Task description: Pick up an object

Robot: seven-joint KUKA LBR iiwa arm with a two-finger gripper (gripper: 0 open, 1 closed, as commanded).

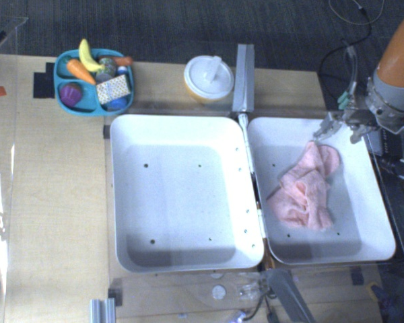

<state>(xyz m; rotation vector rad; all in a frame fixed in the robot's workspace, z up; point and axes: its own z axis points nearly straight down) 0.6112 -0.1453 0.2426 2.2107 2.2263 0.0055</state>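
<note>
Pink cloth (pixel 308 190), crumpled, lies in the right bin (pixel 372 241), spread from its middle toward the far right corner, flat on the bin floor and not lifted. The gripper (pixel 340 123) hangs at the far edge of that bin, just beyond the cloth's top end and apart from it; the metal tips are small and blurred, so I cannot tell how wide the jaws are, and nothing is visible between them. Grey wrist with the orange band sits over the bin's far right corner. So the pick looks not yet done: no contact, no grasp, no lift; what is left is coming down onto the cloth, closing and raising it. Left bin (pixel 182 241) sits touching the right one along the middle seam. On the surface behind the bins: a white lidded cup (pixel 209 77) near the far edge, beside a grey upright post (pixel 243 79), and a blue tray (pixel 71 106) with toy food at the far left. Nothing sits between gripper and cloth; the bin's far wall is close to the reach, and soft folds may slip from a shallow pinch.
</note>
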